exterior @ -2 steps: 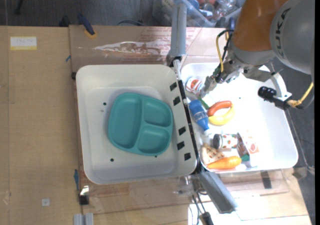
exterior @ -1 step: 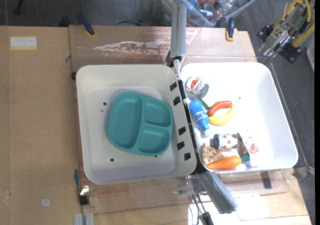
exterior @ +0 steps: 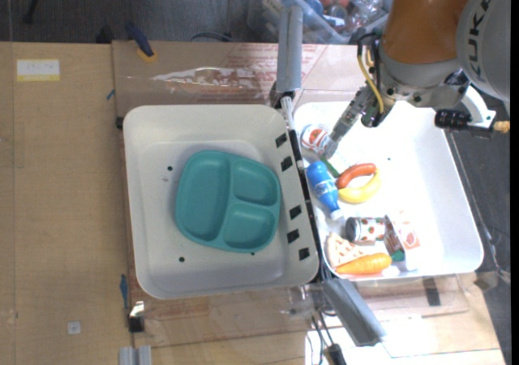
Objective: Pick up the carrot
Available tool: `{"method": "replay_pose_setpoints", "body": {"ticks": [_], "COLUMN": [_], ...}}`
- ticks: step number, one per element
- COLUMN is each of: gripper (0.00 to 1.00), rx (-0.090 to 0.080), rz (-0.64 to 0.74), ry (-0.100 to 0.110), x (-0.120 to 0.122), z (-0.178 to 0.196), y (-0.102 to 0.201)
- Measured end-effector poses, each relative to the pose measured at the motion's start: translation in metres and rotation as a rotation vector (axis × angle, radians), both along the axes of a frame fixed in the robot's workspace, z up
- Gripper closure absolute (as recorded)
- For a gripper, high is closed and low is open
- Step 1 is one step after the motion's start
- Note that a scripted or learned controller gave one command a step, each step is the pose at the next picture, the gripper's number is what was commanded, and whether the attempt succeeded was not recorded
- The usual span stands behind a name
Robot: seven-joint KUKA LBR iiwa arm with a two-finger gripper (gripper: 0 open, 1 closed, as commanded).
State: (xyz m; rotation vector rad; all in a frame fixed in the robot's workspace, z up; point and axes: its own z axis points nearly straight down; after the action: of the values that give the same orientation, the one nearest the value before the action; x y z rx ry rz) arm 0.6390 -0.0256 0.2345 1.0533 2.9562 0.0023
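1. The grey arm (exterior: 478, 23) enters from the upper right, its orange band bulging large near the top edge.
2. Below the band, the wrist angles down and to the left.
3. The slim gripper (exterior: 331, 144) slants down-left from the wrist, its tip low at the upper left of the right-hand bin.

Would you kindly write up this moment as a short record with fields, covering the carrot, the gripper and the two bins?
carrot: lying flat near the front edge of the right bin, beside a pizza-slice toy
gripper: low over the right bin's back left corner, near a small red-and-white item, far from the carrot
left bin: holds a teal divided plate
other items in right bin: blue bottle, banana
task status: carrot not yet grasped
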Motion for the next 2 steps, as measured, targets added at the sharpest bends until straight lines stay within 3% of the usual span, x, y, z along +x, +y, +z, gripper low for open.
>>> {"method": "replay_pose_setpoints", "body": {"ticks": [1,2], "gripper": [1.0,1.0], "rx": [0.001,-0.001], "rz": [-0.588,0.115], "ry": [-0.003,-0.001], "x": [0.011,0.028], "z": [0.087,0.015], "y": [-0.076,-0.129]}}
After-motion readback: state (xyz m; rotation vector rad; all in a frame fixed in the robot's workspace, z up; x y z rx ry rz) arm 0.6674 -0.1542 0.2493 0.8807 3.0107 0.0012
